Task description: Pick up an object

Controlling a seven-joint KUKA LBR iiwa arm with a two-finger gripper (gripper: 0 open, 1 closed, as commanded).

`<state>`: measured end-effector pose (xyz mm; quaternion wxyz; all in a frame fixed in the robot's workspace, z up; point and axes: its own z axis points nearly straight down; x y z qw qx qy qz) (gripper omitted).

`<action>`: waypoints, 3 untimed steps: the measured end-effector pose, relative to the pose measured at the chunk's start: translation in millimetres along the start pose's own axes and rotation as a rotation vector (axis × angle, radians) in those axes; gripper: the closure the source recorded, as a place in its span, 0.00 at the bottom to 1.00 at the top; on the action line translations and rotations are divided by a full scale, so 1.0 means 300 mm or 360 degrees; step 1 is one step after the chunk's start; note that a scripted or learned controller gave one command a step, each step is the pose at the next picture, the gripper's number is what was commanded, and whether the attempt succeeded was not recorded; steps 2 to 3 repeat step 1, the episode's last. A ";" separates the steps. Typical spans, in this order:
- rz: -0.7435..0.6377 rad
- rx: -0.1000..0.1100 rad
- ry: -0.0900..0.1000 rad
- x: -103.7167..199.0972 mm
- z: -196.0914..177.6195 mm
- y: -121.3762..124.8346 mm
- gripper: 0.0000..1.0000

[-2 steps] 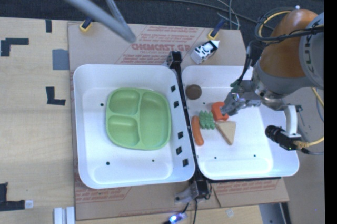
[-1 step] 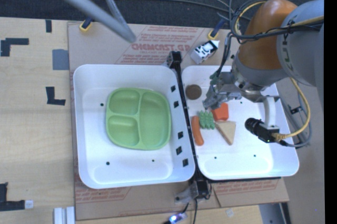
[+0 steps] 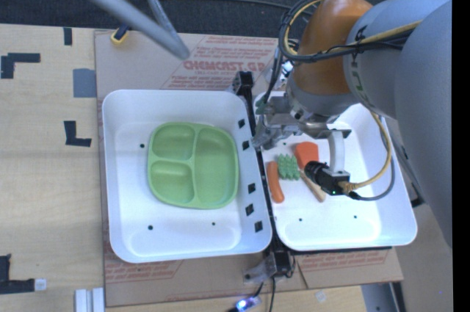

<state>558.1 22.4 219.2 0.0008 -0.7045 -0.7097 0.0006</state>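
Over the right bin (image 3: 382, 230) hangs the arm (image 3: 400, 46), its gripper (image 3: 283, 131) low by the left wall, likely to reach the toys; open or closed, cannot tell. Left of that bin sits a green plate (image 3: 194, 164). Inside by the left wall lie a carrot (image 3: 275, 183), orange block (image 3: 306, 153) and green piece (image 3: 288, 167).

The arm (image 3: 411, 53) is a thick, smooth casing in pale grey, rounded like a tube. Above the wrist sits a glossy orange band (image 3: 330, 24), domed and catching the light. Yellow and black cables (image 3: 385, 149) loop around the band and trail down past the wrist. The gripper (image 3: 275, 131) below is a cluster of grey metal and black parts
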 end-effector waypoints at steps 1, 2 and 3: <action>0.0002 -0.0002 0.0001 0.144 -0.015 0.036 1.00; 0.0002 -0.0002 0.0001 0.144 -0.015 0.036 1.00; 0.0002 -0.0002 0.0001 0.144 -0.015 0.036 1.00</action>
